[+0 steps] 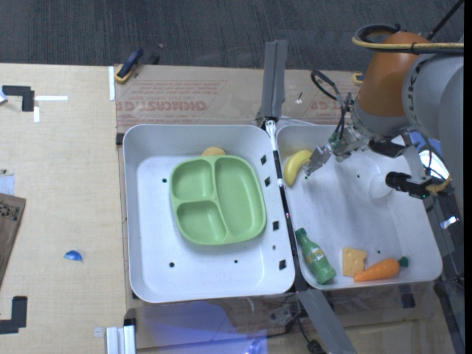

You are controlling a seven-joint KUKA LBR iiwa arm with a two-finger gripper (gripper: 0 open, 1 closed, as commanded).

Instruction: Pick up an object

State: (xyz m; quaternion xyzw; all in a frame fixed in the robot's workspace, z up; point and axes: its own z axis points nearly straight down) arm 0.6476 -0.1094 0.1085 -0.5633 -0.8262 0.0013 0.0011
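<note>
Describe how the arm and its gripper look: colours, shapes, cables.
The arm is bulky and rounded, with a pale grey shell and a broad orange band above the wrist. Thin black cables loop beside that band, and a yellowish hose arcs over the top. A small black cylindrical fitting juts from the grey link. The gripper is small, slim and metallic grey, narrowing to thin fingers.

Seen from above: two white bins side by side on the bench. In the left bin [147, 220], a green divided plate [218, 199], with a small yellow-orange thing [213, 152] just behind its far rim. In the right bin [413, 220], a banana [296, 164] by the far-left corner, just beside the gripper [318, 159]; along the near wall, a green bottle [315, 256], a cheese wedge [353, 260], a carrot [380, 269].
</note>
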